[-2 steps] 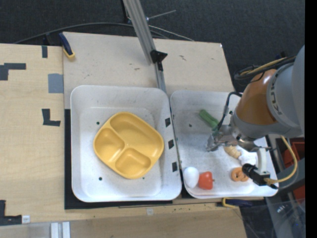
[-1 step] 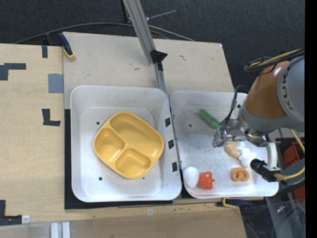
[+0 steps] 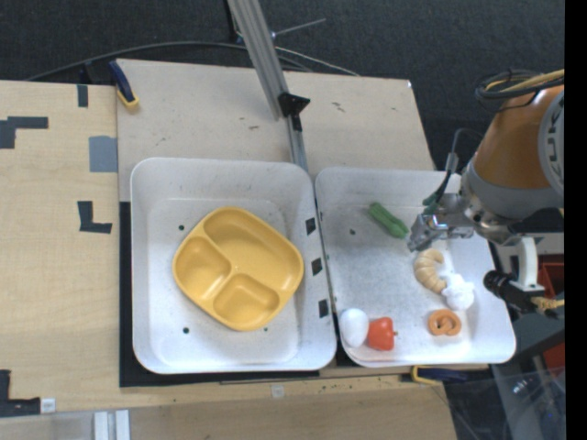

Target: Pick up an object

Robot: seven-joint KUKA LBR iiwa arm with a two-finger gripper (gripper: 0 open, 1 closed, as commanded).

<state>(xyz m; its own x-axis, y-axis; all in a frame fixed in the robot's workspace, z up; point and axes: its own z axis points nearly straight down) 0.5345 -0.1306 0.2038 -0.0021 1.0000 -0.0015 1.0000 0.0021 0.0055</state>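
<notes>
On my screen the left bin (image 3: pixel 147 246) holds a yellow divided tray (image 3: pixel 238 267), lying flat and turned a little askew near the bin's middle. Moving across the divider, the right bin (image 3: pixel 367 200) has a white egg-shaped piece (image 3: pixel 353 323) at its front left corner, touching a red pepper-like piece (image 3: pixel 382 334) just to its right. Farther back I see a green pod (image 3: pixel 387 219) lying at a slant, apart from the rest. Right of it the gripper (image 3: pixel 424 235) hangs low over the bin, directly above a tan croissant-shaped piece (image 3: pixel 428 269); I cannot tell how its claw stands, and I see nothing in it. A small white lump (image 3: pixel 458 291) touches the croissant's right end, and an orange ring-shaped piece (image 3: pixel 445 323) lies just in front of that lump
</notes>
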